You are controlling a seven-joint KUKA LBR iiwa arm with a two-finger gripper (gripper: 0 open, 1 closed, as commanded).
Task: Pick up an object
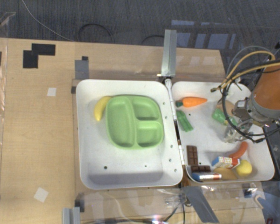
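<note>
In the right bin [200, 136] lie an orange carrot [192, 102], a green packet [184, 122], a small green piece [218, 116], a brown chocolate bar [192, 155], a red sausage [241, 149], a small printed box [225, 162], a yellow lemon [244, 168] and a marker [207, 176]. My gripper [232, 135] hangs low over the right side of this bin, between the small green piece and the sausage. Cables and the wrist hide most of it.
The left bin [91, 162] holds a green divided plate [133, 121] with a yellow banana [100, 107] at its left edge. A metal divider [173, 120] runs between the bins. The arm's orange band [273, 92] overhangs the right bin's far right side.
</note>
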